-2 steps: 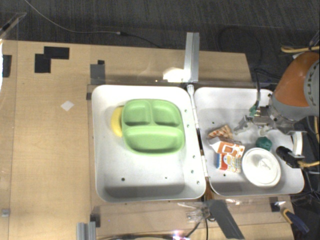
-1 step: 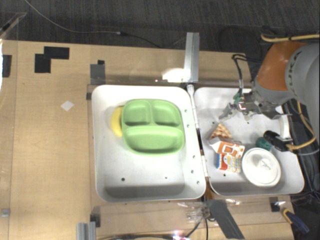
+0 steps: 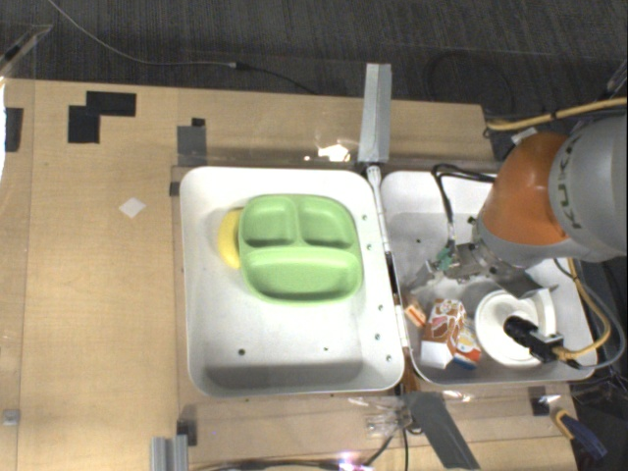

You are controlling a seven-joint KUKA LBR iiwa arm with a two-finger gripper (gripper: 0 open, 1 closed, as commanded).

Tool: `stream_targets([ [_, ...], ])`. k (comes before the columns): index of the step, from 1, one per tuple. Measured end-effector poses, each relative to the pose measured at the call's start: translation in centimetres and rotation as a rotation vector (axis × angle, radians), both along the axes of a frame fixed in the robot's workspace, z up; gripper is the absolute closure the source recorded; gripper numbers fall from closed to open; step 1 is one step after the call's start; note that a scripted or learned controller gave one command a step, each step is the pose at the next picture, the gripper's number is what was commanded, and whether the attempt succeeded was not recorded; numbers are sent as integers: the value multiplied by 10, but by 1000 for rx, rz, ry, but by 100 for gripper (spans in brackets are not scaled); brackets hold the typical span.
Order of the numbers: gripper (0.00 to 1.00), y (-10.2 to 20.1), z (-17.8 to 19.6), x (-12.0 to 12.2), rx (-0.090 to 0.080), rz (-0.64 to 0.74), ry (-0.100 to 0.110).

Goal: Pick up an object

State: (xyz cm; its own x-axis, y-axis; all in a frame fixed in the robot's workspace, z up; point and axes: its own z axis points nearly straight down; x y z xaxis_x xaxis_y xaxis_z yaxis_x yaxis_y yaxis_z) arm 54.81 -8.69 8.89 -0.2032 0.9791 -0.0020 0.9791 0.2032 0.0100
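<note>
Here's the arm, reaching in from the right with its orange band hanging over the right bin, and the gripper is down low in the middle of that bin, a little to its left side. Whether its grip is wide or narrow, I can't tell from this angle; the wrist covers it. Just beside the gripper on the left there's a small teal-green bit, too small to name. Nearer to us, on the bin floor, lies a red-and-white printed packet, clear of the gripper and towards the near left corner of the right bin. To its left is a little orange scrap, close against the bin's left wall. Over to the left bin now: a green divided tray sits in its far half, two small compartments on the far side and one long one on the near side. A yellow thing peeks out from under the tray's left edge, mostly hidden, so no name for that one. The near half of that bin shows bare white floor. The two bins stand side by side on the pale wooden bench, rims almost touching, with a grey upright post at the far end of the seam between them. Black patches mark the bench at the far left.
</note>
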Motion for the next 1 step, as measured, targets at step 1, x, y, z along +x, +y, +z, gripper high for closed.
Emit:
stream_targets([
  [1,0,-46,0,5,-1,-120,-1],
])
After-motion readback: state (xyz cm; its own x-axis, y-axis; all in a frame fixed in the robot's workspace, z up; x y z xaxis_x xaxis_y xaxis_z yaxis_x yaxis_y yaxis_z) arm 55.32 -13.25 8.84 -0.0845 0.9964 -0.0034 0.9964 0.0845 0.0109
